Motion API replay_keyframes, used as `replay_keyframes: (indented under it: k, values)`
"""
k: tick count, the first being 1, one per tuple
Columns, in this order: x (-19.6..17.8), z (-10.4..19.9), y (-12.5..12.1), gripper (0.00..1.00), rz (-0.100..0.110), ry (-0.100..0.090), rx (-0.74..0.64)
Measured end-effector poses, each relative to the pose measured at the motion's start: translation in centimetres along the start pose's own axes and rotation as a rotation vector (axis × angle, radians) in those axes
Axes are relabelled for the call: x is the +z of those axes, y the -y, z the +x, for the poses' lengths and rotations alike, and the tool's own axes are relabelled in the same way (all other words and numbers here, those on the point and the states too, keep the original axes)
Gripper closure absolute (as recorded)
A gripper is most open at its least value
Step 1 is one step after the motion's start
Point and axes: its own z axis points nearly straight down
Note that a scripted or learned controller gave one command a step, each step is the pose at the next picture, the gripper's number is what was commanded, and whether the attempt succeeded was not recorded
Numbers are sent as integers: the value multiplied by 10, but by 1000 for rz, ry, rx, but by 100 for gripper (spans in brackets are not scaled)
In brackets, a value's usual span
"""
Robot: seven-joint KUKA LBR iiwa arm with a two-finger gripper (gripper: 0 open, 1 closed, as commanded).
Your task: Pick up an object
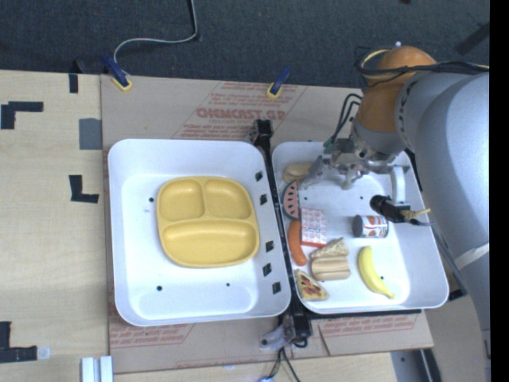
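Two white bins side by side on table (56,237). Left bin (131,237) holds yellow divided plate (208,221). Right bin (421,273) holds toy food: banana (374,272) near right, small can (371,226) beside it, sandwich (330,261), carrot (296,242), watermelon slice (290,200), pizza slice (311,286). Grey arm (445,134) reaches from right; hand (343,165) low over bin's far side, grip state cannot tell.

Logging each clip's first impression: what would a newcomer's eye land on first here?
Probably the yellow divided plate lying alone in the left bin. Next, the right bin crowded with toy food, a banana at its near right and a small can beside it. The grey arm hangs over that bin's far side.
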Motion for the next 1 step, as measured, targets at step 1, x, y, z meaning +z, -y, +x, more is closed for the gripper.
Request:
replay_keyframes:
  k: [1]
  values:
    - [1,-17,-2,0,3,-18,-8]
